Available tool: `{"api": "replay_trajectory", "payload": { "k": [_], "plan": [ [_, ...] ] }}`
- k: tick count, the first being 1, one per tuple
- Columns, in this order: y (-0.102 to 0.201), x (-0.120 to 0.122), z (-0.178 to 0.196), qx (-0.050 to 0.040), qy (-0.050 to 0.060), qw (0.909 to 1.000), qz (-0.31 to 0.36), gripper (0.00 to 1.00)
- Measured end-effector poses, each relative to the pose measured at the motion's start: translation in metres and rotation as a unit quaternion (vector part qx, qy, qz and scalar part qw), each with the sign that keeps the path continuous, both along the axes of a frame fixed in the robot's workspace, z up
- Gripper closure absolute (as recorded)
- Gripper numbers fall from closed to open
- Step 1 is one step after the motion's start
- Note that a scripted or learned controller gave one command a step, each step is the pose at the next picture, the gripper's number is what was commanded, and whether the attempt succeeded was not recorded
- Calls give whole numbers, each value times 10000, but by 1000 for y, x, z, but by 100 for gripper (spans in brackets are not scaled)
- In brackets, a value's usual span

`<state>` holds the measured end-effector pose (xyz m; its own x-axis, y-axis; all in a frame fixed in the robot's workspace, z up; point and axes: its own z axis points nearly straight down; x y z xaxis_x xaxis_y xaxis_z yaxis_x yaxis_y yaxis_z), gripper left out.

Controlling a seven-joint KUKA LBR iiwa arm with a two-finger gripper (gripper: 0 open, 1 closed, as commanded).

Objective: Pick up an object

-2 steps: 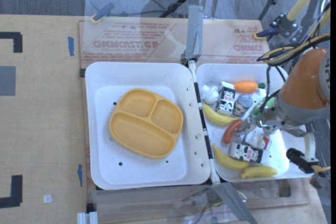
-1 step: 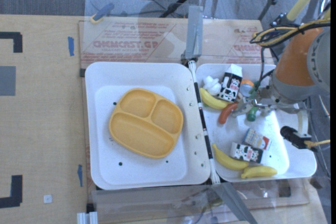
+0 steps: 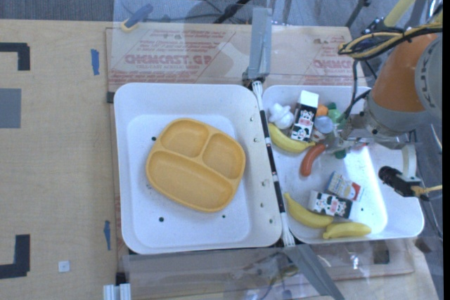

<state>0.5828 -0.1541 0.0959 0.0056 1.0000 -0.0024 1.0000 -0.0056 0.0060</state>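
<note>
One red sausage lies just left of the jaws; their state I cannot tell.

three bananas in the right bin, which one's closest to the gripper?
The banana along the bin's left wall, beside the red sausage. It lies just left of the gripper; the other two bananas lie at the near edge.

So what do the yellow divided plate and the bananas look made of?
Divided plate: likely molded plastic, matte, uniform orange-yellow with rounded compartment ridges. Bananas: probably toy plastic or rubber, judging by the smooth, even yellow skin without blemishes, though that is not certain at this resolution.
</note>
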Motion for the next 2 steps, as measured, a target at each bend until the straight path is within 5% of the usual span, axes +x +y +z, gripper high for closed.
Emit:
{"api": "replay_trajectory", "payload": {
  "k": [1, 2],
  "plan": [
    [34, -46, -8, 26, 54, 9880, -1545, 100],
    [89, -27, 131, 11, 37, 9922, -1248, 100]
  ]
}}
